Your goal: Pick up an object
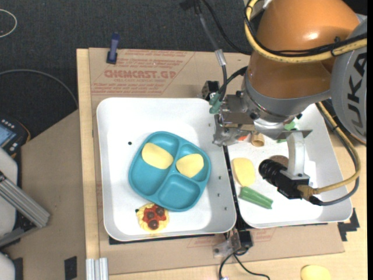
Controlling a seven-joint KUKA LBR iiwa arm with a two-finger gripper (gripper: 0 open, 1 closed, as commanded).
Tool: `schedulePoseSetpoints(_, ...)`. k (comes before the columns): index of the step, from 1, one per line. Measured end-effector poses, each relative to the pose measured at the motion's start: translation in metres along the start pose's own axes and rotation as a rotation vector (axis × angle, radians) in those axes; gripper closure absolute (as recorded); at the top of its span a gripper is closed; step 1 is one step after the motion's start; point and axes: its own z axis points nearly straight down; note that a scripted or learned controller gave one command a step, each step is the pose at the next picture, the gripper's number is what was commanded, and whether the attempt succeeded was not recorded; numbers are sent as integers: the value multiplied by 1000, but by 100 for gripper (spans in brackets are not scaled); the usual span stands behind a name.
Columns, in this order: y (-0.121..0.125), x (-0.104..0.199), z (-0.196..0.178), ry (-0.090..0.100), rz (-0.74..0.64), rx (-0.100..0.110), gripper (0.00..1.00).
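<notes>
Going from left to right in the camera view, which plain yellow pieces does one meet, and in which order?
Left-compartment yellow piece on the blue plate → right-compartment yellow piece → bin yellow piece in the right bin.

a glossy orange domed band (303, 28) tops the rounded grey wrist (280, 95), with a yellow cable (252, 22) looped around its edge. black letters mark the pale grey casing (356, 80). the claw (225, 133) is bare grey metal.
</notes>
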Motion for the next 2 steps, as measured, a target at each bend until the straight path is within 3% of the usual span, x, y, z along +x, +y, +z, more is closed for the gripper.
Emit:
schedulePoseSetpoints(1,24,63,-64,3,-4,-5,100)
schedulePoseSetpoints(2,-2,102,18,-2,-2,10,100)
